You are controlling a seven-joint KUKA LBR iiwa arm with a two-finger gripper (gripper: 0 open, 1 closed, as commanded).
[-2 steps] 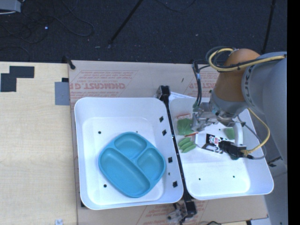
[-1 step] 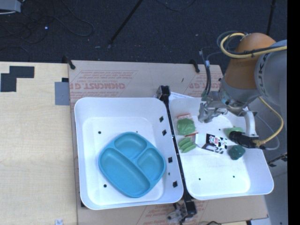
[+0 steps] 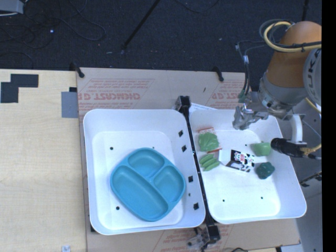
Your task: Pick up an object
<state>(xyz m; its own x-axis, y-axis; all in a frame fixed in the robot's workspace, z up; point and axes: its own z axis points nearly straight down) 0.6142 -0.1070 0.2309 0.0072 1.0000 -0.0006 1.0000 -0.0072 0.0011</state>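
The gripper (image 3: 243, 121) hung over the right bin (image 3: 262, 203), at its far edge; whether it was released or clenched could not be told. Nearer in that bin lay two green leafy pieces (image 3: 208, 140), a black-and-white card (image 3: 240, 160), and a dark green lump (image 3: 264, 169).

Gripper (image 3: 242, 118) hangs over the right bin's (image 3: 262, 209) far edge. Below it: two green leaves (image 3: 208, 140), a black-and-white card (image 3: 240, 160), a pale green lump (image 3: 261, 148), a dark green one (image 3: 264, 170). Left bin (image 3: 100, 140) holds a blue plate (image 3: 148, 184).
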